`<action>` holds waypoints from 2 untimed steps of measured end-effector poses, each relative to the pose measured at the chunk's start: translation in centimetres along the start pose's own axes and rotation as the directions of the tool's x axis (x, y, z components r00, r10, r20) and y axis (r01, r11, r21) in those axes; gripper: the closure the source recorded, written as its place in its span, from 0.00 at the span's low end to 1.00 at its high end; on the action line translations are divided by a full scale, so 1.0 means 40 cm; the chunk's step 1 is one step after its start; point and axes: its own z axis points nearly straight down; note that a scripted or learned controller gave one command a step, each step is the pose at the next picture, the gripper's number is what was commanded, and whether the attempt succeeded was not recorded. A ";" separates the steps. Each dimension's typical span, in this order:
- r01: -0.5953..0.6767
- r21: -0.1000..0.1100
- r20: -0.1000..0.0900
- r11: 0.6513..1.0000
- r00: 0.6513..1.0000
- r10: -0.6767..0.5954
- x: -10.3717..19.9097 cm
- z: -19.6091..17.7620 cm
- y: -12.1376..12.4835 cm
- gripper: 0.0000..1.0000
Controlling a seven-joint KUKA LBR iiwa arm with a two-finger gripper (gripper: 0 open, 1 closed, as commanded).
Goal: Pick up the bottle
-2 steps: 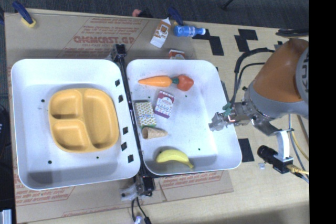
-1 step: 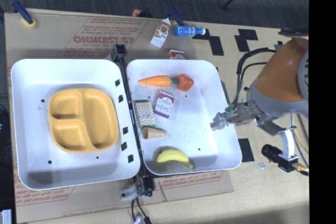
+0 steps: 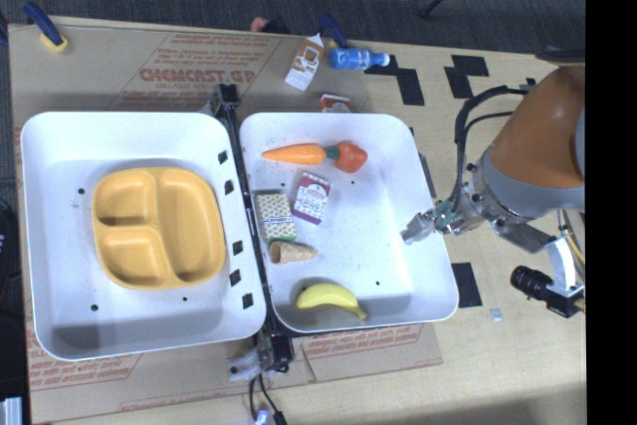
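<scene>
1. Reaching in from the right of the camera view, the tool point(image 3: 423, 226) hangs over the right-hand rim of the right bin point(image 3: 430, 266), at the end of the grey arm point(image 3: 532, 164) with its orange band.
2. Whether the tool is released or clenched cannot be told at this size and angle; nothing shows held in it, and whether it touches the rim is also unclear.
3. Lying on its side on the tabletop point(image 3: 468, 353), the bottle point(image 3: 350, 59) is blue with a pale cap end and sits outside both bins, beyond the far edge of the right bin and well apart from the tool.
4. Just beside the bottle, to its left, a small white and brown carton point(image 3: 305, 63) also lies on the tabletop, and another small packet point(image 3: 334, 102) rests against the far rim of the right bin.
5. Inside the right bin, a carrot point(image 3: 296, 154) lies near the far wall, touching a red strawberry-like piece point(image 3: 350, 156).
6. Below them, a small maroon and white box point(image 3: 311, 198) sits near the middle, with a patterned cracker-like packet point(image 3: 273, 214) just beside it and an ice cream cone point(image 3: 290, 252) nearer the front.
7. Near the front wall of that bin lies a banana point(image 3: 330, 299).
8. Holding a yellow divided plate point(image 3: 157, 224), the left bin point(image 3: 50, 139) stands beside the right bin.
</scene>
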 end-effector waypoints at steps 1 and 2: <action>0.112 0.003 -0.005 0.994 0.994 -0.112 0.001 0.017 -0.001 1.00; 0.397 0.002 -0.005 0.918 0.918 -0.397 0.129 0.053 0.033 1.00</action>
